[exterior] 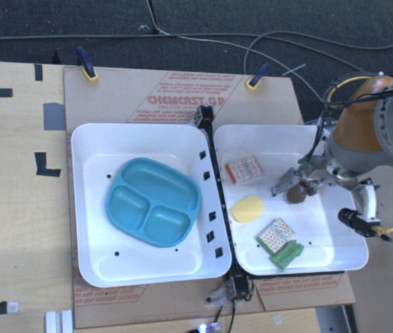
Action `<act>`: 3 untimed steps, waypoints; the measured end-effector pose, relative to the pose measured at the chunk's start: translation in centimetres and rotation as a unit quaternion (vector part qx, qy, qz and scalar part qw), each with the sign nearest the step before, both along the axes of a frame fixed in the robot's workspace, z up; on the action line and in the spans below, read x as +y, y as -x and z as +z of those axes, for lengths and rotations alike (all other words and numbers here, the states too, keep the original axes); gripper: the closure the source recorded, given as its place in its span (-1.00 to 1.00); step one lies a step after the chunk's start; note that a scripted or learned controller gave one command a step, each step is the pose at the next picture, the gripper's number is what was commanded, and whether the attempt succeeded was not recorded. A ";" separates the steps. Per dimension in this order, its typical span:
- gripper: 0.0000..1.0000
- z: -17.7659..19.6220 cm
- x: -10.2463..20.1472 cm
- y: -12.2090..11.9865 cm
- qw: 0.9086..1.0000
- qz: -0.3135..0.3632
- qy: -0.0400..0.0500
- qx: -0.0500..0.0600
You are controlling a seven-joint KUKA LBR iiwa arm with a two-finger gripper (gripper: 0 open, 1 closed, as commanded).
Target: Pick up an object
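My gripper [287,184] hangs low over the right-hand part of the right bin [342,259], reaching in from the right. A small brown object [297,195] lies right under or against its tip; I cannot tell whether they touch. Also in this bin are a red-and-white checked packet [243,168], a yellow rounded object [247,209], a small checked packet [275,235] and a green object [287,254] beside it.
A blue divided plate [153,201] lies in the left bin [85,144]. A black divider [212,186] runs between the bins. Cables trail across the dark floor behind the bench, and two clamps [86,66] hold the cardboard base.
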State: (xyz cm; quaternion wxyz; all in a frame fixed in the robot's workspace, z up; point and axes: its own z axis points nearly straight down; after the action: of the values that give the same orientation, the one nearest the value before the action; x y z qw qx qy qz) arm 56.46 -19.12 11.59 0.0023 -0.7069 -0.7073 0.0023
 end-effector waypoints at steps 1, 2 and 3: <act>1.00 1.4 0.1 -0.2 1.000 0.001 0.000 -0.003; 1.00 7.7 0.0 -0.7 1.000 0.001 0.001 -0.006; 1.00 13.0 0.0 -0.9 1.000 0.001 0.001 -0.006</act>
State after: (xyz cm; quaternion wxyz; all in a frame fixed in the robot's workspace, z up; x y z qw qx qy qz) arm 57.31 -19.11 24.60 -0.0026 -0.7065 -0.7077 -0.0010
